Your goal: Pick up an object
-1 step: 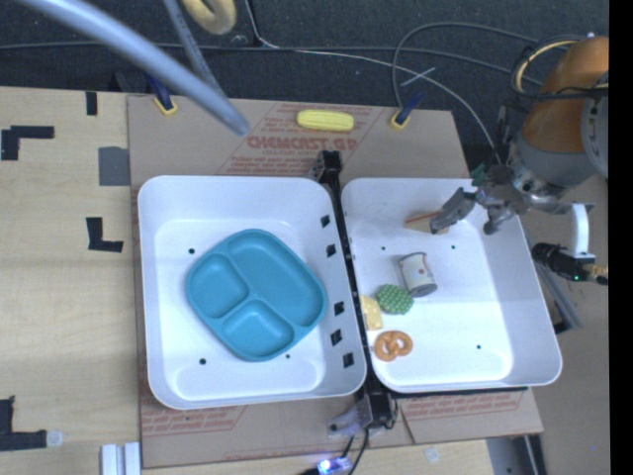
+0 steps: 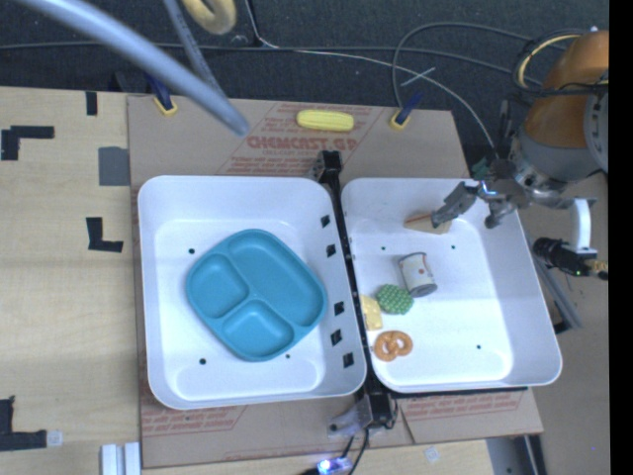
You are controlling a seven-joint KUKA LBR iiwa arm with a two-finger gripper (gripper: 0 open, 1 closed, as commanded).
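Two shallow white bins are sitting side by side on a cardboard-covered bench, the left bin (image 2: 163, 265) holding a blue divided tray (image 2: 255, 293) that is lying flat with its three compartments facing up. The right bin (image 2: 514, 305) is carrying the loose items: a tan wedge (image 2: 427, 222) at the far side, a small grey can (image 2: 416, 273) near the middle, a green dotted piece (image 2: 397, 299) just beside the can, a pale yellow piece (image 2: 371, 312) against the left wall, and a pretzel (image 2: 393, 344) toward the near side. The can is lying on its side, its long axis running roughly left to right with a slight tilt. The gripper (image 2: 475, 204) is hanging over the far right part of this bin, its two fingers spread apart and gripping nothing (the left finger is touching or overlapping the wedge's right end). A yellow banana-like object (image 2: 324, 120) is resting on the cardboard beyond the bins.
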